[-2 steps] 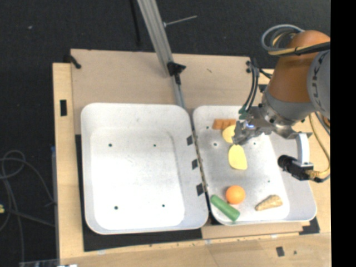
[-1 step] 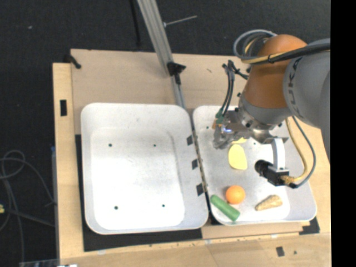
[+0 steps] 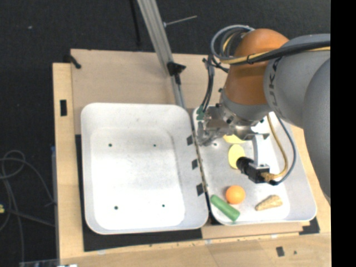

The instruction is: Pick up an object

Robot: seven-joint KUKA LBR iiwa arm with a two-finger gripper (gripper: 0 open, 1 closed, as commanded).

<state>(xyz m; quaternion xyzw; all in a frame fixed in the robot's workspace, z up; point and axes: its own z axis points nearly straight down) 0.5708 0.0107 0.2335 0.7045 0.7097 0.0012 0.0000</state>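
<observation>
Bench [image 3: 128, 77] (pale wood), two white bins [image 3: 133, 166], dark floor [image 3: 33, 26], claw [image 3: 208, 133] state unclear.

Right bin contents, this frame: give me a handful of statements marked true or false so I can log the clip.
1. An orange ball lies in the right bin. True.
2. The green cylinder lies in the left bin. False: it lies in the right bin, near its front left corner.
3. The tan wedge-shaped piece sits right of the orange ball. True.
4. The gripper hangs over the middle of the left bin. False: it is at the right bin's left edge.
5. A yellow object lies under the arm. True.
</observation>
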